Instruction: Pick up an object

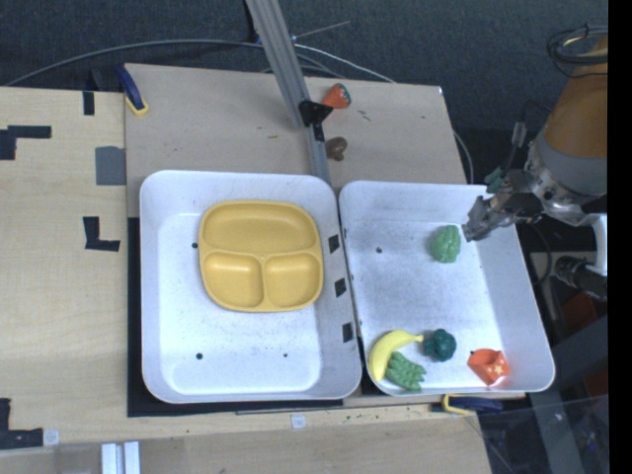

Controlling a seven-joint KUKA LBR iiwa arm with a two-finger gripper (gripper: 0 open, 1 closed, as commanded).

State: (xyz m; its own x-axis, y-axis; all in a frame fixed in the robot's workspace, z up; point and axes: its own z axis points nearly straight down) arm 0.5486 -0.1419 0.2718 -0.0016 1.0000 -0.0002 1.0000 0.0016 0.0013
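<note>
Now the dark two-finger gripper (478, 227) is seen at the right bin's (395, 284) upper right edge, just beside a light green lumpy toy (445, 244); its grip state cannot be told.

**No legible writing showing**

Nothing readable is appearing anywhere: no text, label, brand, number or sign is showing on the two white bins (148, 265), the yellow divided plate (262, 255), the toy foods or the wooden bench (217, 117).

The wooden bench (247, 117) bears 2 white bins (158, 265) side by side.
</note>
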